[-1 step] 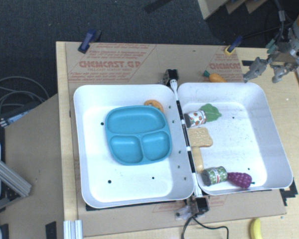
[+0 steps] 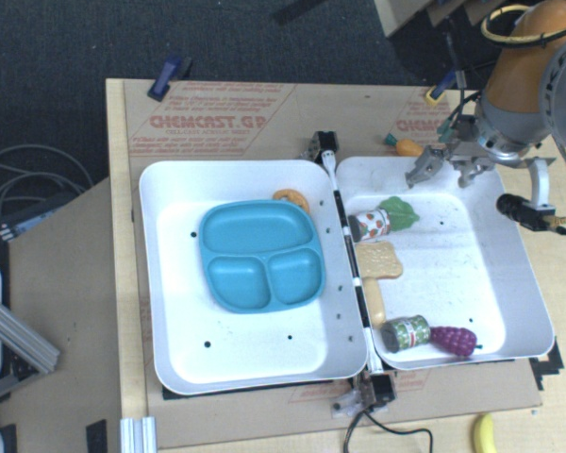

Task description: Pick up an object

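Purple grapes [image 2: 456, 340], can [image 2: 406, 332] in right bin [image 2: 509, 262]; blue tray [image 2: 261, 254] in left; end effector [image 2: 445, 169] spread, empty.

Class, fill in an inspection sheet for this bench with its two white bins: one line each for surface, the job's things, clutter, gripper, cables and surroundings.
Surface: brown board with red print, bearing the left white bin and right white bin.
Job's things: right bin holds a small red-and-white can, green leaf-shaped toy, tan toast slice, green-labelled can and purple grape bunch.
Clutter: blue three-compartment plastic tray and an orange-brown ring-shaped toy in the left bin.
Gripper: two-finger gripper open above the right bin's far edge, holding nothing.
Cables: grey loops on the floor at left.
Surroundings: dark carpet; yellow item at the bottom edge.
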Tool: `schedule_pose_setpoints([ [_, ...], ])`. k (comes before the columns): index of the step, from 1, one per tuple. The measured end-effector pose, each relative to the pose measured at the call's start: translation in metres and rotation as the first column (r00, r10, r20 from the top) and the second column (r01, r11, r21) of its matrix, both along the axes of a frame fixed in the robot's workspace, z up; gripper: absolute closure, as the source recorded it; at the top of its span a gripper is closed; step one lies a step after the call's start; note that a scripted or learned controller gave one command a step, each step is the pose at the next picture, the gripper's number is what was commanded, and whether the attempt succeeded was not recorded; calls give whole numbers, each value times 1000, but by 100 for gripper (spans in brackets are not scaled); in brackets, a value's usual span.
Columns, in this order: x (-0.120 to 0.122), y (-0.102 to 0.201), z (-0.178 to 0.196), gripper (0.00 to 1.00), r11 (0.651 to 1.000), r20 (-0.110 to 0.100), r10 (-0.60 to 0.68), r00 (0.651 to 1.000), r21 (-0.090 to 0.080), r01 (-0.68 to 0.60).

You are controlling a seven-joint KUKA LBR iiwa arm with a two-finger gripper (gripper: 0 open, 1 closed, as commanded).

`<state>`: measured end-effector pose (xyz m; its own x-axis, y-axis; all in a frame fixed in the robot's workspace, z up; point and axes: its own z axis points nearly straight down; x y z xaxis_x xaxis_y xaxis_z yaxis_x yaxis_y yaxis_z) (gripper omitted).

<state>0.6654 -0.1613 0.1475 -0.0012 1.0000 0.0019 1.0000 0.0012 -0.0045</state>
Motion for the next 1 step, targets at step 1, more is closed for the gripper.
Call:
schedule_pose_setpoints([
  [1,-5,34,-64,0,1000,1,0,1000,0,0],
])
